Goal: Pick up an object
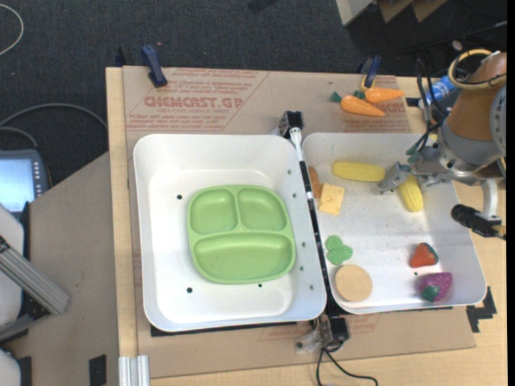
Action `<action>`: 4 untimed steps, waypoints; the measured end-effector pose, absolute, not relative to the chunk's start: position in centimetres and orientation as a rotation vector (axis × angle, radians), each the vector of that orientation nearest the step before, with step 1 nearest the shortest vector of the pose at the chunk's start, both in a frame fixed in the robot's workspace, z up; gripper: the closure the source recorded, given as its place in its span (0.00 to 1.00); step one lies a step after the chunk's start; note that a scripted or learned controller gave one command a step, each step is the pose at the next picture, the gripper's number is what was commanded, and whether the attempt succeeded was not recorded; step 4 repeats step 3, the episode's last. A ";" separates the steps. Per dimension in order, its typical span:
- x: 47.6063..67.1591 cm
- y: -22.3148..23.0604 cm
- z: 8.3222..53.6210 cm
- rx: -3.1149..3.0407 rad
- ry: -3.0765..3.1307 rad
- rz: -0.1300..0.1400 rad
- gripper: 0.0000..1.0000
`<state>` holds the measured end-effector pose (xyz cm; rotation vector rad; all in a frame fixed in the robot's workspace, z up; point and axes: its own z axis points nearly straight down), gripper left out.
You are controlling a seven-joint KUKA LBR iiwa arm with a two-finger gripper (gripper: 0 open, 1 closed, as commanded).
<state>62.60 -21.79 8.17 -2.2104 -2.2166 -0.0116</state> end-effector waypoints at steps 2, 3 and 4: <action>65.0 -12.5 26.3 -2.220 -2.243 -0.019 1.00; 66.7 -3.4 21.8 -2.210 -2.227 0.001 1.00; 66.7 -3.4 21.8 -2.210 -2.227 0.001 1.00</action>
